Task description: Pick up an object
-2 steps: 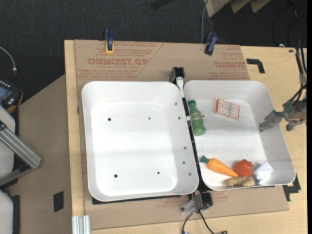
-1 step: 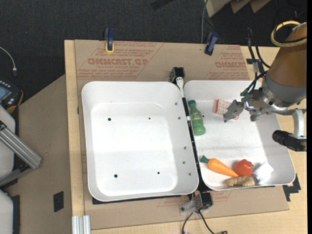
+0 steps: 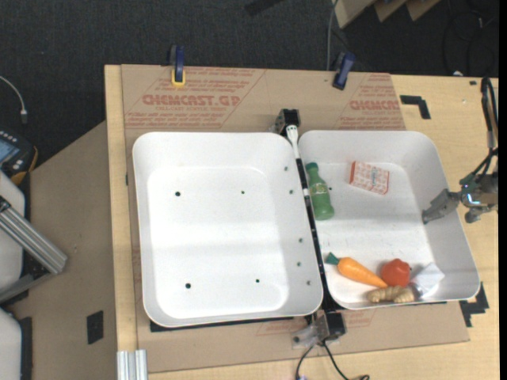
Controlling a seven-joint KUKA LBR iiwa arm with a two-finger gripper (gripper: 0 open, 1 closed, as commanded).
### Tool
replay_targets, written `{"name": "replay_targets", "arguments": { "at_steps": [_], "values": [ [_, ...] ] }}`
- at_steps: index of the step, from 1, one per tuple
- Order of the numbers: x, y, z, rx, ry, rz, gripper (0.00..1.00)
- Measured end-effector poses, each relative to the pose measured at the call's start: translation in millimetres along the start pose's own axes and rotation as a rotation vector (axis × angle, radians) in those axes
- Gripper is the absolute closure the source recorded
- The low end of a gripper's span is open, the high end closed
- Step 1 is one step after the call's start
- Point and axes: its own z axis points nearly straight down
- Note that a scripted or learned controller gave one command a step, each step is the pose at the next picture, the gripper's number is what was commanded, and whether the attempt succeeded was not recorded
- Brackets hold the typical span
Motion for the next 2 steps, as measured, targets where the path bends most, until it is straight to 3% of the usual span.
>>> {"name": "replay_targets", "arguments": {
  "at_steps": [1, 2],
  "values": [
    [49.4, 29.8, 57.7, 0.003, 0.009, -0.016, 0.00],
    [-4.4, -7.6, -22.1, -0.011, -0.003, -0.006, 0.00]
  ]
}}
